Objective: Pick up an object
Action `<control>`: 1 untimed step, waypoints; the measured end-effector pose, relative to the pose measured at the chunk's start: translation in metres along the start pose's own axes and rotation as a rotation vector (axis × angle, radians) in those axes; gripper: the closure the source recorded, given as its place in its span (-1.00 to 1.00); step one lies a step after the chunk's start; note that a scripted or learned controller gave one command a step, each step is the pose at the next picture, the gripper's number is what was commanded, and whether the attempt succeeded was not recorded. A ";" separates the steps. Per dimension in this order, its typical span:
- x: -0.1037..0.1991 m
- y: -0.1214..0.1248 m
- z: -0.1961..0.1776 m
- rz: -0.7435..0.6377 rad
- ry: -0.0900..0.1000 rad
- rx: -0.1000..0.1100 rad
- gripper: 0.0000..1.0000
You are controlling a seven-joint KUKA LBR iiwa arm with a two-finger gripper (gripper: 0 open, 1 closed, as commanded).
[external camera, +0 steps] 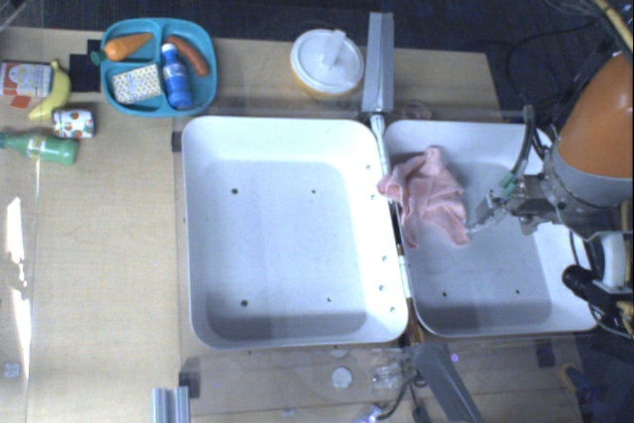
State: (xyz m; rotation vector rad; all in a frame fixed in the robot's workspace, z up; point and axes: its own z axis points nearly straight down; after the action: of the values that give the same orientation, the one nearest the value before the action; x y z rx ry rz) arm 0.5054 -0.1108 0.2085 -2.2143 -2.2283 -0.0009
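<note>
On the wooden tabletop [99,243] we see two white bins; the pink cloth [432,194] lies crumpled in the right bin [485,302], against its left wall. The gripper [482,213] sits just beside it, fingers apparently parted and empty, so we judge the grasp and lift remain

Pink cloth [432,193] beside jaws [483,213].

Pink cloth [432,193]: soft, crumpled, matt fabric. Both white bins [287,233]: smooth plastic w/ slight sheen. Table [99,253]: pale wood-look, smooth. Blue tray [203,64]: glossy plastic.
</note>
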 end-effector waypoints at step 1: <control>0.022 -0.018 0.005 0.118 0.001 0.001 -1.00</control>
State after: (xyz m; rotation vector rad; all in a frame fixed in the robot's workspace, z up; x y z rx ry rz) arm 0.4870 -0.0890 0.2040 -2.3415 -2.0927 -0.0012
